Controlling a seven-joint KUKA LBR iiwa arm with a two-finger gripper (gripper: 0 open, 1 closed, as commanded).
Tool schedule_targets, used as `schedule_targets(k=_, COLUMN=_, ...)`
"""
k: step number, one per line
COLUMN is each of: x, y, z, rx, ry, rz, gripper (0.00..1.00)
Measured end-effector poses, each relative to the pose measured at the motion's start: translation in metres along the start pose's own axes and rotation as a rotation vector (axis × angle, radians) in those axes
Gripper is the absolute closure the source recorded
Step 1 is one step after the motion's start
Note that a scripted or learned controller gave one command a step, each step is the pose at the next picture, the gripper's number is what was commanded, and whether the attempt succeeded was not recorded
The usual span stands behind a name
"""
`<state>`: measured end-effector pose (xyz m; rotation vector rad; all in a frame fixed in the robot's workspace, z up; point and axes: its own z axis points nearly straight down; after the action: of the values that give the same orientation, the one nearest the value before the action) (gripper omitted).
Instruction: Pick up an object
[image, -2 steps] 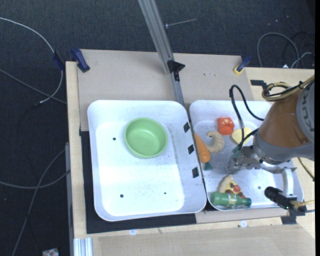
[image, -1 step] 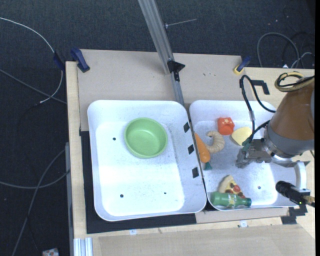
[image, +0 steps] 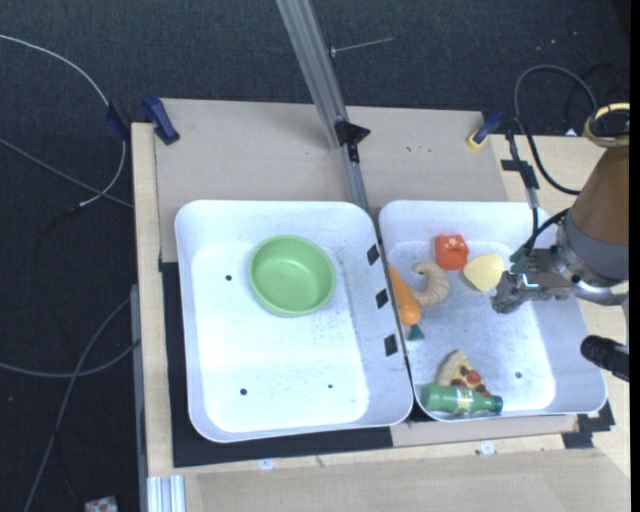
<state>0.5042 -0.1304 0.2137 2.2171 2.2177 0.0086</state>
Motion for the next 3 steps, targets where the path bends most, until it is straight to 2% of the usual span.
schedule_targets(k=1, x=0.006, y=0.011, z=-0.058, rx=-0.001, ry=0.000, rz=-0.002, gripper=1.00)
schedule_targets(k=2, x=0.059, y=0.023, z=-0.041, rx=0.016, ry=0.006, rz=-0.005, gripper=1.00)
schedule_targets(k=3, x=0.106, y=0.043, z=-0.026, rx=0.014, ry=0.004, rz=-0.005, gripper=1.00)
